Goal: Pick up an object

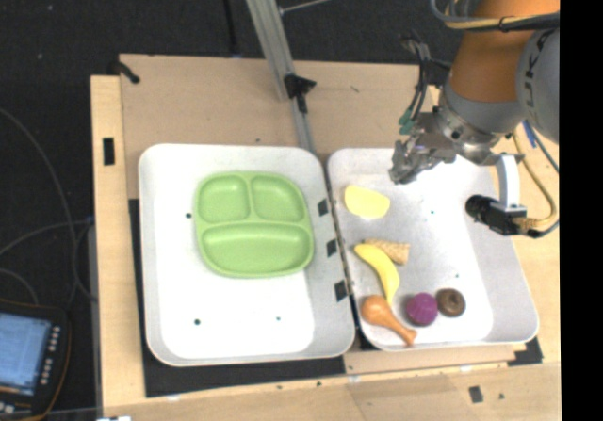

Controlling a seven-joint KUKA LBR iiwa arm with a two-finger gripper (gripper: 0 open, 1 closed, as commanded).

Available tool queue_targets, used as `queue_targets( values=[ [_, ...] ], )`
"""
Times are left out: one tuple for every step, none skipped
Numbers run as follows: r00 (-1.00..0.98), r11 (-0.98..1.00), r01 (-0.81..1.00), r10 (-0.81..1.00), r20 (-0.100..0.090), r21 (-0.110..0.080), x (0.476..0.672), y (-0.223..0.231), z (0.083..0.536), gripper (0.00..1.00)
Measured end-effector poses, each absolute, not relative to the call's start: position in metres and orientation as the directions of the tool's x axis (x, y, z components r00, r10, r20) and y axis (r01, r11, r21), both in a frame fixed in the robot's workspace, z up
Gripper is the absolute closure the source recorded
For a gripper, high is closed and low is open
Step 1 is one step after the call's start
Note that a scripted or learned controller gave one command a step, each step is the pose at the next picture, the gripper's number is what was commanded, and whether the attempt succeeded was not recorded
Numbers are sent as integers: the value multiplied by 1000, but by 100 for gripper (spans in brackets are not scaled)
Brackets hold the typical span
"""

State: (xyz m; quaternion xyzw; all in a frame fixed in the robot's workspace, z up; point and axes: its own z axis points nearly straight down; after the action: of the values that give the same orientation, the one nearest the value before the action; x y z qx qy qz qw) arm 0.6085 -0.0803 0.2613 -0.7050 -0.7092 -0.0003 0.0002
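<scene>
Yellow chip-shaped piece [366, 202] sitting just below-left of the tool [405, 168], nothing gripped. Can't tell if open or shut. Best dropping straight down, centred, before squeezing.

The grey arm [499, 42] came in from the right, orange band up top, wrist angled down and leftward. Its gripper [403, 168] hung low, pointing down; couldn't really make out more.
</scene>
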Motion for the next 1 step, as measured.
queue_targets(
  values=[
    [-6, 6, 1000, 1000, 1, 0, 603, -35, 255, 100]
  ],
)
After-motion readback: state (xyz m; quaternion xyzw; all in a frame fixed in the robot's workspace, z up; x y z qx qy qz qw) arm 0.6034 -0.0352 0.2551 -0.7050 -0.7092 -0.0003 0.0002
